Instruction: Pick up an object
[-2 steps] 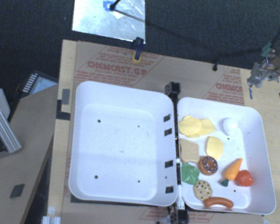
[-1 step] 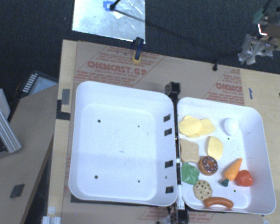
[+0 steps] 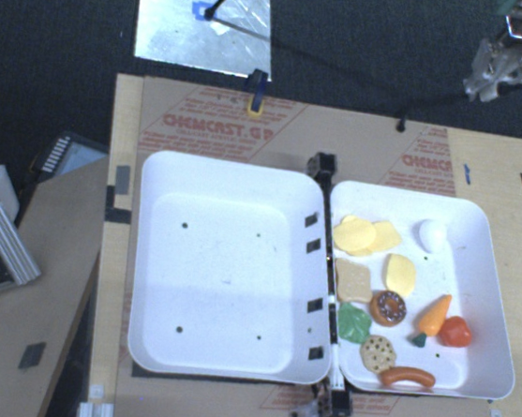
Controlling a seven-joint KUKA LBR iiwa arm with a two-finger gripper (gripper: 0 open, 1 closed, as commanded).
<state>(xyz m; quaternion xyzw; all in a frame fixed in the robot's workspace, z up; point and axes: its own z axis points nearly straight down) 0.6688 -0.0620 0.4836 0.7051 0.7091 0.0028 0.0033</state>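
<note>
Scanning from the left, we are seeing the left bin (image 3: pixel 225 274) bare of any toy, so nothing there is serving the pick. We are finding every candidate in the right bin (image 3: pixel 490 306): chips (image 3: pixel 363 235) near its top left corner, toast (image 3: pixel 354 281) and a leaf (image 3: pixel 355 322) along its left wall, a donut (image 3: pixel 387 308) mid-floor, a cookie (image 3: pixel 377 353) and sausage (image 3: pixel 407 377) by the bottom edge, then a carrot (image 3: pixel 433 315), tomato (image 3: pixel 455 332) and egg (image 3: pixel 431 235) toward the right. Our gripper (image 3: pixel 505 68) is hanging well beyond the bench's top right corner, likely parked clear of the camera's line; whether its jaws are apart we cannot tell.
</note>
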